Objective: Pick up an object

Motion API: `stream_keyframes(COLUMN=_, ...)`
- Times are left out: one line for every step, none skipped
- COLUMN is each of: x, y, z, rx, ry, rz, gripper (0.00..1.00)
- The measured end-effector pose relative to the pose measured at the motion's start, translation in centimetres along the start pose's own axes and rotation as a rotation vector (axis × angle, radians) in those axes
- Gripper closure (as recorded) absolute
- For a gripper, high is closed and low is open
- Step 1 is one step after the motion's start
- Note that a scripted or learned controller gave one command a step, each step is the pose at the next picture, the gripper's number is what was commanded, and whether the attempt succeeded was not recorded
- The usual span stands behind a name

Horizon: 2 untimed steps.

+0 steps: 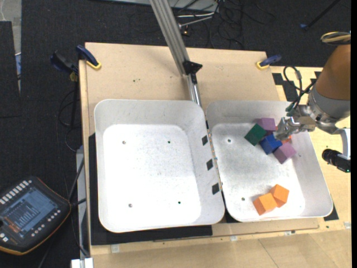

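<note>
Bench (pixel 167 74), tan board, fills the middle of the frame and carries two shallow white bins side by side. Left bin (pixel 111 116) sits centre-left; right bin (pixel 312 197) centre-right, with all the blocks in it. Arm (pixel 334 82) comes in at the right edge, grey with orange above the wrist. A handheld control pad (pixel 25 214) lies at lower left, off the bench.

Tool (pixel 289 128) hangs low over the cluster in the upper part of the right bin, at the cluster's right side. Cannot tell how it stands, wide or narrow; too small and mixed up with the blocks. Nothing visibly gripped.

Cluster, upper right bin: green block (pixel 256 134), blue block (pixel 271 144) touching it at lower right, one purple block (pixel 266 124) above, a second purple block (pixel 285 152) just below the tool. Two orange blocks, (pixel 264 203) and (pixel 280 194), touching each other, near the bin's lower edge, well apart from the cluster.

Handling, as a guess: blocks look small, stiff and light, likely foam or wood, not fragile. Flat faces suit a pinch across two opposite sides. Crowded cluster may block finger entry, and neighbours could get nudged. Second purple block is closest to the tool; the orange pair has more room around it.
</note>
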State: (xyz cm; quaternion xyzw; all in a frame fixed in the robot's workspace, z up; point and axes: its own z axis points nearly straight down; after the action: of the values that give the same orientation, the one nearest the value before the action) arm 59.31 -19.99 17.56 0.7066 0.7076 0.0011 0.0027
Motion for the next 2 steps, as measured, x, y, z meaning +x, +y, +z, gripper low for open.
stream_keyframes(x=0.0, y=0.2, z=-5.4, rx=-0.002, ry=-0.001, rz=-0.001, gripper=1.0)
stream_keyframes(x=-0.1, y=0.4, z=-10.8, rx=-0.003, ry=-0.001, rz=-0.002, gripper=1.0)
